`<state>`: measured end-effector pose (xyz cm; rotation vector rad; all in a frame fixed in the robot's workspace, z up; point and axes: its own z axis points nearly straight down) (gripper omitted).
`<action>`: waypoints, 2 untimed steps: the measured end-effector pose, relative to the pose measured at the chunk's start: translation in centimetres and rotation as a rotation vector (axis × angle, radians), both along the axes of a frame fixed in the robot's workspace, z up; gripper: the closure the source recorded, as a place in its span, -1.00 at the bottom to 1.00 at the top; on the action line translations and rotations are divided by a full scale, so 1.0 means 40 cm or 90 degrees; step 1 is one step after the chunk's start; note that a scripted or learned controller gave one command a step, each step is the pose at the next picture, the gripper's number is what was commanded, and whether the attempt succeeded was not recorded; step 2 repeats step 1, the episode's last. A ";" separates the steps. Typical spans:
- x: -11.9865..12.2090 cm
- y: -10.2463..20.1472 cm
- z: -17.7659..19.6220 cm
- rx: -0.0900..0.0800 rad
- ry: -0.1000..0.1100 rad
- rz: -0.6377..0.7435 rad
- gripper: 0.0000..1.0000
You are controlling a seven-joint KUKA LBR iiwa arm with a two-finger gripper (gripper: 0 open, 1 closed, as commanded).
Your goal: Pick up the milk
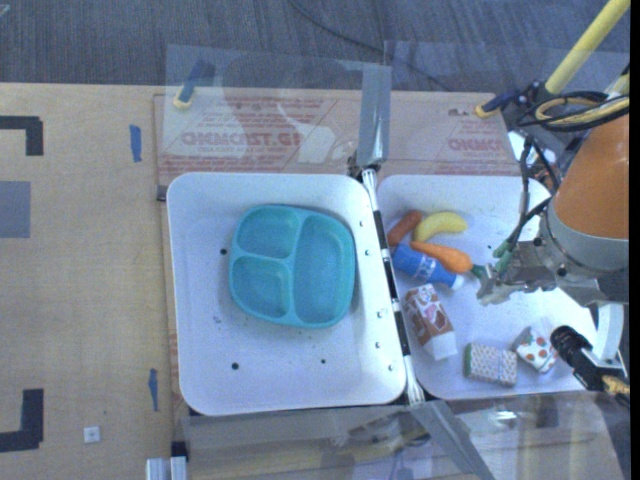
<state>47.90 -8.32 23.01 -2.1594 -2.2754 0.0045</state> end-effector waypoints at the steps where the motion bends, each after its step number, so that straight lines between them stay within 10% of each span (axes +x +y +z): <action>1: -0.003 0.201 -0.103 0.001 0.000 0.143 1.00; 2: -0.003 0.201 -0.103 0.001 0.000 0.143 1.00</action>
